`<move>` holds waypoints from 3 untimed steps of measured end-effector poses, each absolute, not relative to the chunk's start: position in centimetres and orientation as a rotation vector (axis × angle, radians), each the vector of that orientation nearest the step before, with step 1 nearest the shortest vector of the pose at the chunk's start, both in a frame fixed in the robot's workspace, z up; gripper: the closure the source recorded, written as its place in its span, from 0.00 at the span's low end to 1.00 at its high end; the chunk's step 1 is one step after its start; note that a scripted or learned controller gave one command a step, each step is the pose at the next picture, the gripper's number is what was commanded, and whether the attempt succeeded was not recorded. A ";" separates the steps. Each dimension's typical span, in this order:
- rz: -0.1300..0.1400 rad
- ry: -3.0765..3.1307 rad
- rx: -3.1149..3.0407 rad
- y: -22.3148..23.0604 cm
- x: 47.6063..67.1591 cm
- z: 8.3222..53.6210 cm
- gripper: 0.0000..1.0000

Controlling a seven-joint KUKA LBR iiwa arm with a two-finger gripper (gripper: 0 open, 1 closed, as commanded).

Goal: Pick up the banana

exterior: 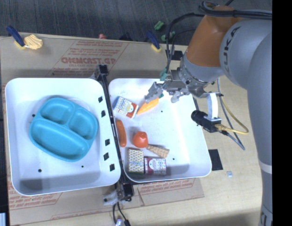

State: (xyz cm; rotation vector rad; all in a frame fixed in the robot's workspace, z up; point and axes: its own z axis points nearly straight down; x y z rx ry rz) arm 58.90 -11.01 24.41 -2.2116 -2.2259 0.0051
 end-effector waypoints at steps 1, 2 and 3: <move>0.006 -2.323 -2.109 -3.8 56.6 19.1 0.00; 0.004 -2.603 -1.751 -4.8 50.4 19.2 0.00; 0.001 -2.981 -0.992 0.8 55.1 19.2 0.00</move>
